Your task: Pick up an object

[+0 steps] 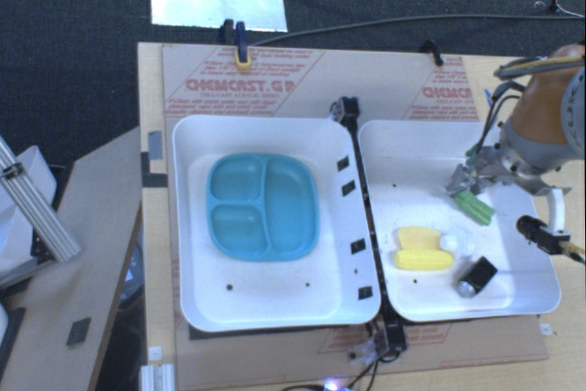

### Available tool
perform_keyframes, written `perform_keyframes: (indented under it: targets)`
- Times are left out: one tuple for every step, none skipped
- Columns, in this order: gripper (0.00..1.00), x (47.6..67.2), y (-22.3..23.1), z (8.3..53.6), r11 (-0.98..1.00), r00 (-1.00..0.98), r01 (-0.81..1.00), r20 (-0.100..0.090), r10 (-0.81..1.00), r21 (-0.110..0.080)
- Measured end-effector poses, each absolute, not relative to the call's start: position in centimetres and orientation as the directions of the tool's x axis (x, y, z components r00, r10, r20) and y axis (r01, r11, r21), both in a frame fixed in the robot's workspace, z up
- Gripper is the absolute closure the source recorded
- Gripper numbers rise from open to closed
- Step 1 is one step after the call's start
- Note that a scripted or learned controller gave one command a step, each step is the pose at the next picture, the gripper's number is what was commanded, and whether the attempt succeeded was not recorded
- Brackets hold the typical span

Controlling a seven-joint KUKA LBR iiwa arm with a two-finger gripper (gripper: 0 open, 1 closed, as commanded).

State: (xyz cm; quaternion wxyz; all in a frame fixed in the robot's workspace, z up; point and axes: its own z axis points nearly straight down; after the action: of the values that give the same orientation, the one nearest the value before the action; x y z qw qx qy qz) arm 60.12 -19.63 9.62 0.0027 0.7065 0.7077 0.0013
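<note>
I see my gripper (pixel 464 181) in the right bin (pixel 403 151), right on a green block (pixel 476 206); I can't tell its grip; a blue plate (pixel 264 204) sits in the left bin (pixel 192 197).

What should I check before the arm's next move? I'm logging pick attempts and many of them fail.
1. Pincer over the right bin: ok.
2. Green object at the pincer tips: ok, they meet at its upper end.
3. Green object gripped firmly: cannot tell.
4. Green object lifted off the bin floor: cannot tell from this slant.
5. Yellow objects and black object apart from the green one: ok.
6. Blue divided plate in the left bin, away from the arm: ok.
</note>
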Motion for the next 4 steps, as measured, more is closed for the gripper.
perform_keyframes:
  targets:
    - [1.00, 60.1, -20.6, 15.5, 0.000, 0.000, 1.000, -0.003, 1.000, 0.008]
    - [1.00, 60.8, -20.6, 20.1, 0.005, -0.004, 1.000, -0.002, 1.000, 0.007]
    - [1.00, 60.9, -19.6, 25.3, 0.006, -0.006, 1.000, -0.002, 1.000, 0.008]
    - [1.00, 62.4, -14.2, 25.5, 0.010, -0.010, 1.000, 0.001, 1.000, 0.004]
